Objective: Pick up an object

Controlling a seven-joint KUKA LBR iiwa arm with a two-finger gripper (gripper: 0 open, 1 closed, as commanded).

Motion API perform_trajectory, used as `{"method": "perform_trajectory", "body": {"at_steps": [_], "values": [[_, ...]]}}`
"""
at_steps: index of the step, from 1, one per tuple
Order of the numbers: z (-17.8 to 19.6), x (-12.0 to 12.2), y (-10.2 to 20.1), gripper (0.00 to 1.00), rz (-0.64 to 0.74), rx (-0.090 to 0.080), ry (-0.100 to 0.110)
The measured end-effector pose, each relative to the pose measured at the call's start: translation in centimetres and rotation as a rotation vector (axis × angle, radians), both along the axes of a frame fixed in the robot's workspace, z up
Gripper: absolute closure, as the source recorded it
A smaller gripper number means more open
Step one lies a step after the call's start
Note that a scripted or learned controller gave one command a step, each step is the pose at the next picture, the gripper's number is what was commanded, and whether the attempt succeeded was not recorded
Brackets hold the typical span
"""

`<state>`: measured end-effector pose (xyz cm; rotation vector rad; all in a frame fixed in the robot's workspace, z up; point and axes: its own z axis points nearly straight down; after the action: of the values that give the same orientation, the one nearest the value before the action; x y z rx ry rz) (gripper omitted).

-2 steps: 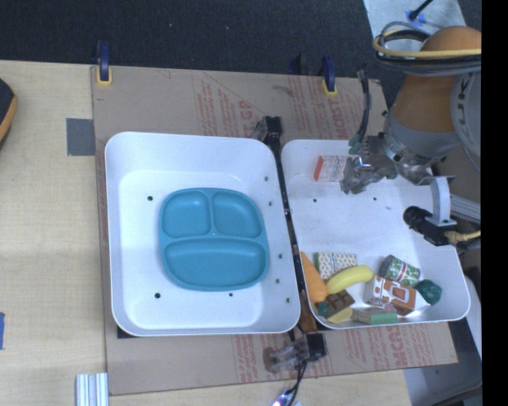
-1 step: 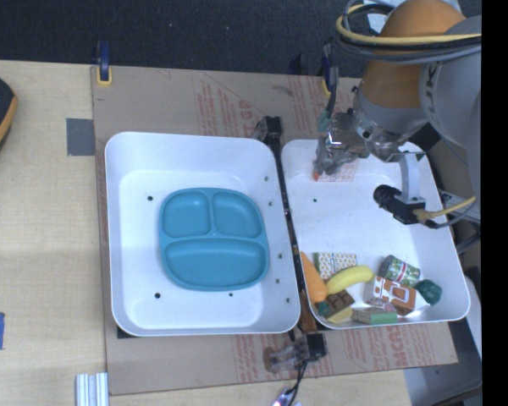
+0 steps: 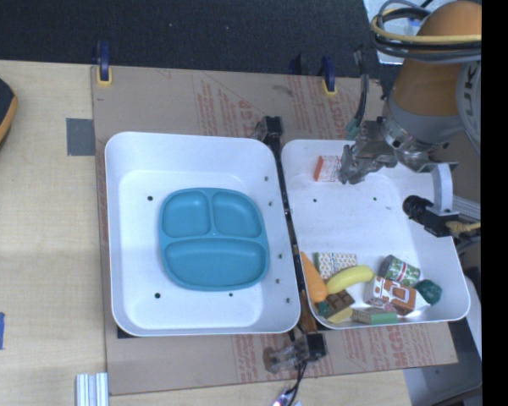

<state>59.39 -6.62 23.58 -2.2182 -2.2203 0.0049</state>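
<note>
Your claw hung low over the far end of the right bin, just beside a small red-and-white packet lying on the bin floor. Can't tell whether the claw was parted or clenched; nothing visibly sat in it. The grey arm came in from the right, orange band above the wrist.

The rest of your pickable stuff sat bunched at the near end of that same bin, well apart from the claw: an orange carrot against the left wall, a yellow banana just right of it, a checkered packet behind the banana, a green can further right, a red-and-white carton in front of the can, and a dark green lump beside the carton.

The left bin held a blue divided plate near its middle. Both bins rested on a cardboard sheet on the worktop.
</note>
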Motion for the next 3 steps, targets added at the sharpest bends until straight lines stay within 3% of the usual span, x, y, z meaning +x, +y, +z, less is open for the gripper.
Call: {"method": "perform_trajectory", "body": {"at_steps": [1, 3], "values": [[3.8, -2.9, -2.9, 1.00, -0.001, -0.001, -0.004], [-3.2, 3.5, 13.9, 1.00, 0.013, 0.000, -0.003]]}}
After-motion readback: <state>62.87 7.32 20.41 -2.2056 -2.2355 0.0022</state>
